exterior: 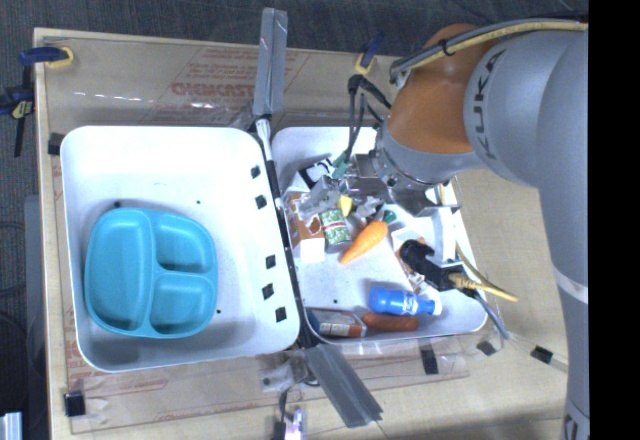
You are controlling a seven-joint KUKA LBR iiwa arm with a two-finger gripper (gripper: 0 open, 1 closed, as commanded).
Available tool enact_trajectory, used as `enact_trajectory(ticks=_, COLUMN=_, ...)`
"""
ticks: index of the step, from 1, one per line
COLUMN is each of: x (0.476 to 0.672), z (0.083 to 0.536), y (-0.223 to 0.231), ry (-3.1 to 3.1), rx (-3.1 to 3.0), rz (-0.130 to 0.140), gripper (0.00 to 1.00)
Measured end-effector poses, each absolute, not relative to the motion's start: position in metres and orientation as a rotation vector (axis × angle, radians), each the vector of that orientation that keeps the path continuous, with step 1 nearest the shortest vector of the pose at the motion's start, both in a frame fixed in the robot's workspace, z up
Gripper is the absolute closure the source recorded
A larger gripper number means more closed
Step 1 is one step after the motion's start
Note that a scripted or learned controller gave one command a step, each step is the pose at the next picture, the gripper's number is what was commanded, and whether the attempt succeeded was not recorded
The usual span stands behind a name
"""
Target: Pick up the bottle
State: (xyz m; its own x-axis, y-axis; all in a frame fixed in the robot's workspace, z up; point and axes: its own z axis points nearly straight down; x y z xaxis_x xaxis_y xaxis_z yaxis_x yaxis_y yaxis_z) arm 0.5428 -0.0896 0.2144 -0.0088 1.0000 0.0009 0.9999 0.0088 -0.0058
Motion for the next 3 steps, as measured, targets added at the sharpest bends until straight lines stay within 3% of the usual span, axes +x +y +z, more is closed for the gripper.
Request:
enact_trajectory(ticks=1, x=0.483, z=0.125, y=-0.125, ry=-2.243, rx=-2.193, rz=0.004, gripper=0.00)
enact_trajectory(ticks=2, x=0.476, z=0.142, y=-0.194, ry=-2.424, rx=-1.997, rz=0.001, gripper=0.00)
enact_trajectory(ticks=3, x=0.518, z=0.091, y=-0.209, ry=-2.528, rx=-1.864, rz=0.001, gripper=0.00)
